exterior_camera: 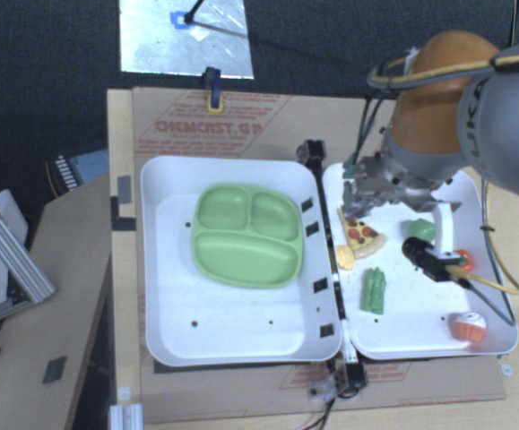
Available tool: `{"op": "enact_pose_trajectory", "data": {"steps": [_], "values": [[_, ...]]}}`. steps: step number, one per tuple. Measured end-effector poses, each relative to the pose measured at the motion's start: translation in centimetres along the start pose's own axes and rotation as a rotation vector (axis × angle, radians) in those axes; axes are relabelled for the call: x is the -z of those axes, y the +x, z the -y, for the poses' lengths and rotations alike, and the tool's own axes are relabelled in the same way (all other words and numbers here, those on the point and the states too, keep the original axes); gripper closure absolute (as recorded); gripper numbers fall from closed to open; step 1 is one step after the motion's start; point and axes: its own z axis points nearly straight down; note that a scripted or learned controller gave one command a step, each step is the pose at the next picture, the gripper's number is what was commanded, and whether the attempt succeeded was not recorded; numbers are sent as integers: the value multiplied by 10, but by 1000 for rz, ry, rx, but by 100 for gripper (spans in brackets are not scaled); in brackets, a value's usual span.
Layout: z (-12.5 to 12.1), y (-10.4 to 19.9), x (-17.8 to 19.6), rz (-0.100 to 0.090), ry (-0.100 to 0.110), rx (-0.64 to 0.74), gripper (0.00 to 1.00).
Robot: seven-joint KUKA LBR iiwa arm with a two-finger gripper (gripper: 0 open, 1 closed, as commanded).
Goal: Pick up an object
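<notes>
**Robot gripper hanging over a toy pizza slice in the right-hand bin**

From where I am standing, two shallow white bins are sitting side by side on a cardboard-covered bench (214, 124).

The left bin (169, 330) is holding a pale green divided plate (246, 236). The plate is lying flat near the bin's middle, with two small compartments at the back and one long compartment at the front.

Just past the divider, in the right bin (402, 334), a toy pizza slice (363, 235) is lying flat close to the bin's left wall, red topping facing up. A pale yellow lump is touching its lower left end.

In front of the slice, a long green toy vegetable (373, 291) is lying apart from it.

The gripper (356, 206) is hanging right at the far end of the pizza slice, reaching down from the grey arm (510, 124) that is coming in from the right. I cannot tell whether its jaws are apart or together, and nothing is visibly clamped in them.

Further right, a small green piece (420, 230) is lying in the bin beside the wrist. An orange and white object (468, 327) is resting in the front right corner, well apart from the rest.
</notes>
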Motion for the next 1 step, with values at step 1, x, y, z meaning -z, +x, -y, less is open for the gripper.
{"op": "enact_pose_trajectory", "data": {"steps": [1], "values": [[1, 46, -10, 1, 1, -2, 100]]}}
